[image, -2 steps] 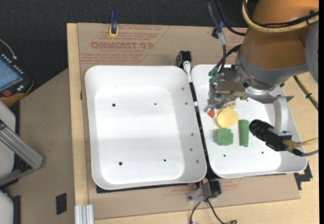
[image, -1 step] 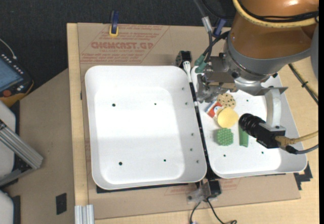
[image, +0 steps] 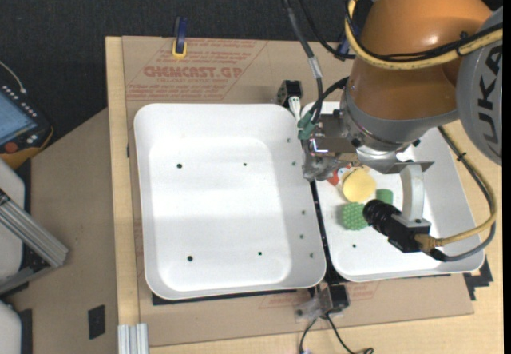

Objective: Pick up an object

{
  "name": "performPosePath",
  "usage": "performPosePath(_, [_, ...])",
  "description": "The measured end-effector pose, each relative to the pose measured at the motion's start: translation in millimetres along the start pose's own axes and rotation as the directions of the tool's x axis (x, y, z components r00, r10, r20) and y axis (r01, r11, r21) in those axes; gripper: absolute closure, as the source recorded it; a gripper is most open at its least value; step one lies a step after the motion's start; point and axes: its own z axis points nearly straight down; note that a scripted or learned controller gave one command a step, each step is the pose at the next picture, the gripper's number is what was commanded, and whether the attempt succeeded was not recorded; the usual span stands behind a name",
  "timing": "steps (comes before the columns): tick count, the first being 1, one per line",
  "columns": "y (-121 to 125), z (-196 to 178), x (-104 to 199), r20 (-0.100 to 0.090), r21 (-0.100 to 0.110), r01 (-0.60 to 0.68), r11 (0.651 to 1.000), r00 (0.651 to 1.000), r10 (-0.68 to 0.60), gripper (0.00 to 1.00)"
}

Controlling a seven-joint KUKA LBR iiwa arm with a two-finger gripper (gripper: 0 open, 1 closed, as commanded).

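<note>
I look from the left side first. The left bin [image: 215, 200] is white, and I see small dark dots on its floor. Behind it lies brown cardboard [image: 192, 65] with red writing. I can read "CHEMCAST GP" on it, though the last letters are a bit faint. A small blue and yellow clip [image: 180, 39] sits on its back edge.

Next comes the right bin [image: 415, 260], where the arm [image: 415, 49] hangs low. On the grey part of the arm I can read the letters "UK", cut off by the edge.

The gripper [image: 331, 154] is down near the bin's left wall. Its tips are hidden under the arm, so I cannot tell how they are set.

A round yellow thing [image: 358, 183] lies just to the right of the gripper, a little nearer to me. A bumpy green thing [image: 352, 216] lies just past that. I think the gripper must slide right to reach the yellow one. It looks round, so I see no long side to line up with.
</note>
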Motion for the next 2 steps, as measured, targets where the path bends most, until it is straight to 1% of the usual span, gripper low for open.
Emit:
performPosePath(1, [1,-49,40,-0.004,-0.013,0.006,1.0,1.0,-0.007,1.0])
performPosePath(2, [0,15,-23,0.002,0.002,-0.006,1.0,1.0,0.006,1.0])
